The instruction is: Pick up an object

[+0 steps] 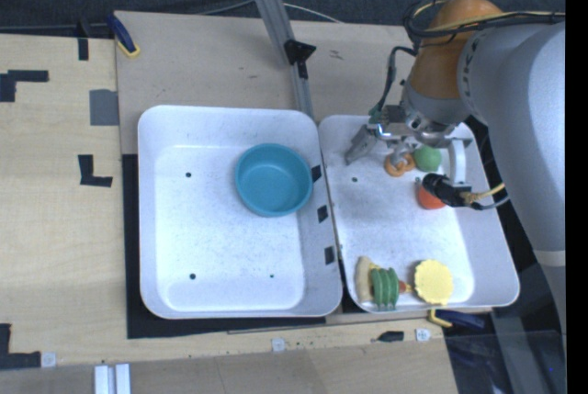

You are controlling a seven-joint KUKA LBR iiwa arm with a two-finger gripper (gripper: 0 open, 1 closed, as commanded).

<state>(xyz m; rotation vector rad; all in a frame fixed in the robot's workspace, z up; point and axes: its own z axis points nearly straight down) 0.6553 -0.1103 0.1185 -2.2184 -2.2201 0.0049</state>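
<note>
Two white bins sit side by side on the bench, and we take the blue bowl (273, 179) in the left bin (175, 282) as our landmark. Nothing has been lifted yet, as far as we can judge. Every candidate object lies in the right bin (478, 287), to the right of the bowl. The gripper (401, 137) hangs right of the bowl, low over the far end of that bin, and nothing shows between its parts. Whether it is spread or closed we cannot tell, since the wrist hides it.

Just below the gripper lies a small orange ring (398, 166), with a green round piece (427, 158) beside it. A red piece (430, 197) lies a little nearer to us. Much nearer to us than the bowl, along the near wall of the right bin, rest a green-and-tan toy vegetable (378, 283) and a yellow ridged disc (433, 281).

We judge the task to be at its approach stage. The descent, the closing and the lift all remain.

The bins rest on a pale wooden bench (55, 208) marked with dark tape. A grey pole (268, 2) slants across beyond the bowl. Behind the bench lies dark floor crossed by cables.
</note>
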